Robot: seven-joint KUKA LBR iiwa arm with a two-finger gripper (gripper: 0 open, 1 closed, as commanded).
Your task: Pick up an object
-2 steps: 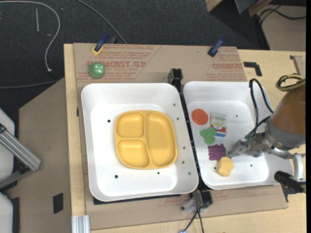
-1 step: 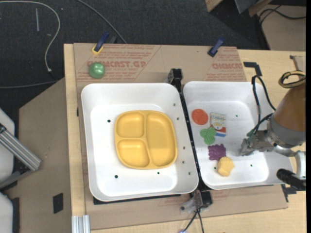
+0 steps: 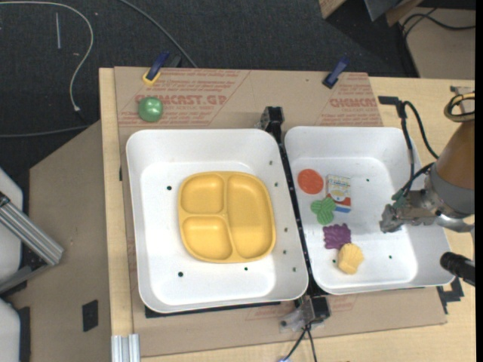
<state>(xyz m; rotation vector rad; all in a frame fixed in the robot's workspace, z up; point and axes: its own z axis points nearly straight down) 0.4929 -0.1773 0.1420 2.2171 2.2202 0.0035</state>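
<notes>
Nearest in the camera view, the yellow toy point(image 3: 350, 259) lies at about 6 o'clock in the right bin point(image 3: 392, 143), lumpy, with no clear long axis. Purple toy point(image 3: 336, 235) touches it above; beyond sit the green toy point(image 3: 324, 210), small carton point(image 3: 339, 190) and orange disc point(image 3: 310, 181). You should descend centred on one piece only. Gripper point(image 3: 394, 219), at 3 o'clock: cannot tell its state.

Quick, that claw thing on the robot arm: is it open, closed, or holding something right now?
Gripper: cannot be told from this view. It hangs over the right bin, with no toy seen between its tips.
</notes>
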